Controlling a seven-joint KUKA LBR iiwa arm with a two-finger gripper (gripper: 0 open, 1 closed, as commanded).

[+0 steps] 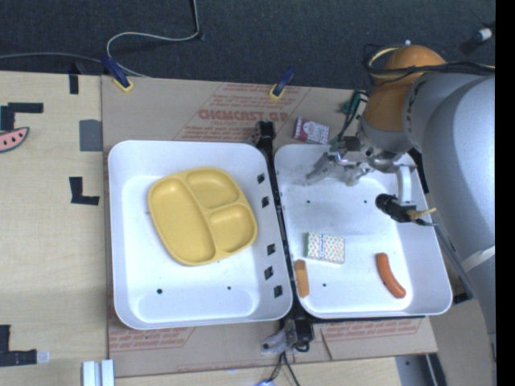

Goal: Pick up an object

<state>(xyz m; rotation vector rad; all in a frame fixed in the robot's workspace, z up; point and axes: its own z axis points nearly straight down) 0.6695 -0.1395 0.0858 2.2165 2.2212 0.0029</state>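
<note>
While the grey arm (451, 159) leans in from 3 o'clock, its hand (336, 166) hangs over the 12 o'clock end of the right bin (418, 302), one of two shallow white bins side by side on the counter (48, 240). Three small things lie loose on that bin's floor, all toward its 6 o'clock side and well apart from the hand. A slim orange-red sausage (391, 275) rests at about 4 o'clock, lying at a slant. A small square packet (325, 248), white with a fine teal pattern, sits flat just below the bin's middle. A short orange-brown piece (301, 277) lies at about 7 o'clock, close against the wall beside the left bin (129, 296). That left bin carries a yellow divided plate (201, 214) with three compartments, turned at an angle. Whether the hand is released or clenched cannot be told: it reads as a tangle of grey metal and wires under the orange band (394, 87), and nothing can be made out in its grasp. Much of the arm is cut off at the 3 o'clock edge. A small red-and-white pack (310, 129) lies on the cardboard sheet (217, 111) just beyond the right bin's 12 o'clock rim, its print too small to read.
</note>
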